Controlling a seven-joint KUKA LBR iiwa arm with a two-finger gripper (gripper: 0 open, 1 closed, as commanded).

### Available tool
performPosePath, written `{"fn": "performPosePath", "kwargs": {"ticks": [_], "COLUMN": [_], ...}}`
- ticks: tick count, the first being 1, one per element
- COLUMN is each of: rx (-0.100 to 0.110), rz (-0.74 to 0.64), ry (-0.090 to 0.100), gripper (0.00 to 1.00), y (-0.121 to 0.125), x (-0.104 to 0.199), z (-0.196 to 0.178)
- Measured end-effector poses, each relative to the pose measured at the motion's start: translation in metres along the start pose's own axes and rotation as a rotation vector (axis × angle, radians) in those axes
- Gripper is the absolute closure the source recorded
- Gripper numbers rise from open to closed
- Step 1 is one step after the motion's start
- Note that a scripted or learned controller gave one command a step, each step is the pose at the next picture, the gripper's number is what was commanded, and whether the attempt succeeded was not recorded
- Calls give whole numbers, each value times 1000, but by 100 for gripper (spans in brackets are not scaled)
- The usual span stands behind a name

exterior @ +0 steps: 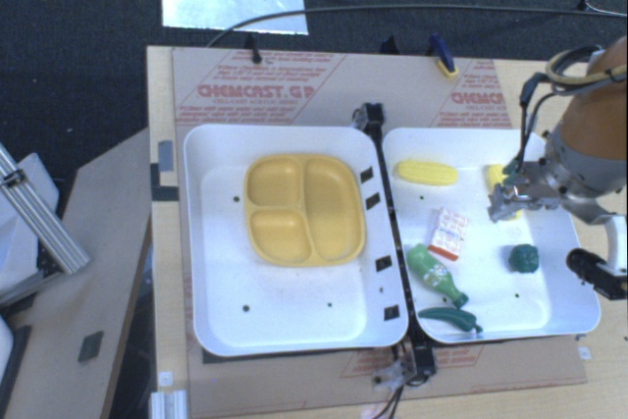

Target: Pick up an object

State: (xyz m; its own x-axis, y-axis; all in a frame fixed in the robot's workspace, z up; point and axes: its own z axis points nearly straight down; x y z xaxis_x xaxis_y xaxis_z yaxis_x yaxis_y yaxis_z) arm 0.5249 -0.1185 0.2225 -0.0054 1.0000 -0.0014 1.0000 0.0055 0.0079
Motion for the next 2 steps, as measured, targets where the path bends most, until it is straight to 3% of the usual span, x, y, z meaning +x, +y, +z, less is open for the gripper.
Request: {"fn": "performPosePath", "kwargs": {"ticks": [1,2], "rx": [0,5], "rz": [-1,-5], "ry": [0,3], "gripper": [100,100], "y": [2,10], "x": [0,53], "z": [-54,-52]}}
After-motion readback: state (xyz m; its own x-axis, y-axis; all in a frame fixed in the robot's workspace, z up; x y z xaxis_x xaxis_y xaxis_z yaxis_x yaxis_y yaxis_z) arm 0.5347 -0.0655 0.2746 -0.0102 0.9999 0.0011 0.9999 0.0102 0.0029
